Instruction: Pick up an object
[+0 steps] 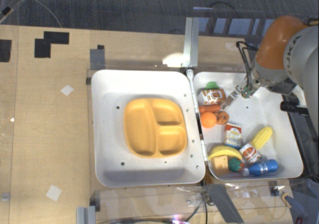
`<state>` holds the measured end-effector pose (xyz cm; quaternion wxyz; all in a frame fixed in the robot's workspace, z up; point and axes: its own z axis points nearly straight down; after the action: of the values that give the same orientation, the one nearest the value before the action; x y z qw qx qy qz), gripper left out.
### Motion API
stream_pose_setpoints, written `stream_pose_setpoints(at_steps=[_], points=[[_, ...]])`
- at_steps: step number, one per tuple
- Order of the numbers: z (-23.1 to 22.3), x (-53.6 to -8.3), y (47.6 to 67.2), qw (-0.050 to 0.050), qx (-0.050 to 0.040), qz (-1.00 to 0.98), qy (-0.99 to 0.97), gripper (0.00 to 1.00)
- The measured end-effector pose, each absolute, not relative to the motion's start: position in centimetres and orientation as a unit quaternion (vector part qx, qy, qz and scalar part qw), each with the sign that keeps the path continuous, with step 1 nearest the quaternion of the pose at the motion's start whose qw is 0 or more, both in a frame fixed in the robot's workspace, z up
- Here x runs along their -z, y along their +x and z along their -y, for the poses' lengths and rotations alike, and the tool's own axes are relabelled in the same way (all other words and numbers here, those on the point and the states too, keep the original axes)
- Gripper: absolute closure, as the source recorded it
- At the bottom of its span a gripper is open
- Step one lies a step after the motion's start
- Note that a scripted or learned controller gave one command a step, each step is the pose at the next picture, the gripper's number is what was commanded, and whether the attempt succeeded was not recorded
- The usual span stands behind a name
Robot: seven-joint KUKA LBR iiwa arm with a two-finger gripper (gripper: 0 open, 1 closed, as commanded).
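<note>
The right bin [289,133] holds several toy foods. A brown packet with a green top [211,94] lies at its back left. Below it are an orange ball [208,120] and a small red piece [222,117]. A small carton [233,135], a corn cob [262,137], a banana [224,153], a can [250,153] and a blue bottle [263,168] lie toward the front. My gripper [238,95] hangs over the back of this bin, just right of the brown packet, with nothing seen in it.
The left bin [107,118] holds a yellow divided tray [153,126]. A metal post [192,44] stands behind the seam between the bins. The arm's orange band [276,44] and grey body [301,58] overhang the right bin's back right corner.
</note>
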<state>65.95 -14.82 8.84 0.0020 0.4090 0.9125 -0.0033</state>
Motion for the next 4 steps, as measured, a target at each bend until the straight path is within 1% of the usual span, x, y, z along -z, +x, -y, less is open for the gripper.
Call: stream_pose_setpoints(at_steps=[1,2,3,4], points=[[14.2,-8.7,64.7,0.004,-0.0016,-0.837,0.547,0.0],[10.1,-8.8,63.9,0.003,-0.0002,-0.77,0.638,0.0],[10.1,-8.8,63.9,0.003,-0.0003,-0.77,0.638,0.0],[12.6,-8.8,64.8,0.004,-0.0016,-0.847,0.532,0.0]])
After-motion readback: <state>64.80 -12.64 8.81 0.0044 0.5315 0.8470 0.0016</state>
